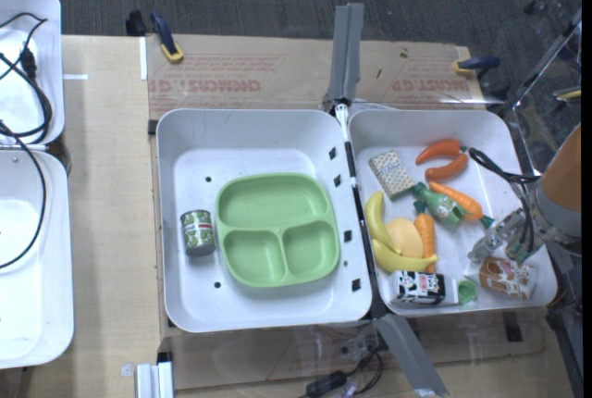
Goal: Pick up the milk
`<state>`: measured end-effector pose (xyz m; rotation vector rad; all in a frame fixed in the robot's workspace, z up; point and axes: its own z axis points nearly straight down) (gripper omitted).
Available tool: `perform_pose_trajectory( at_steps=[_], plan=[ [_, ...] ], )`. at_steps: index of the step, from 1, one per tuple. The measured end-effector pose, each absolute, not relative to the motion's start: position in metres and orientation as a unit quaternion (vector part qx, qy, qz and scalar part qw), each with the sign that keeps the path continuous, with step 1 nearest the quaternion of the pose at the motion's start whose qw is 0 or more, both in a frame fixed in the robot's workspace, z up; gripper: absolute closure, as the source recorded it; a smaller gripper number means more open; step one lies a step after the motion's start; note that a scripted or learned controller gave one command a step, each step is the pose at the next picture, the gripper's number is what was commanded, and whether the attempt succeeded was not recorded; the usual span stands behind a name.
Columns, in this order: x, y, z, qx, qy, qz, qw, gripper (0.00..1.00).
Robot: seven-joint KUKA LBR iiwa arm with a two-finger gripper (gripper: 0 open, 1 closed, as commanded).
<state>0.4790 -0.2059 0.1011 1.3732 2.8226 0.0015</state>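
The milk point(421, 287) is a small carton with black and white cow patches. It lies on its side at the front edge of the right bin point(518, 132), just below the bananas. My gripper point(504, 245) hangs over the bin's right front corner, about a hand's width to the right of the milk. It is open, with nothing between its fingers. Directly under it lies a brown and white packet point(505, 278).
The right bin also holds two bananas point(381, 234), an orange fruit point(404, 237), carrots point(460, 199), orange sausages point(440, 157), a green bottle point(442, 206) and a cracker box point(391, 172). The left bin point(176, 202) carries a green divided plate point(276, 228) and a small can point(197, 231).
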Motion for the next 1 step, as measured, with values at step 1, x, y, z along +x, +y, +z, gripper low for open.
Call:
perform_pose_trajectory(
  at_steps=[1],
  plan=[
    [0.4896,-0.1921,0.1850,0.597,0.803,-0.0005,0.001,1.00]
  ],
)
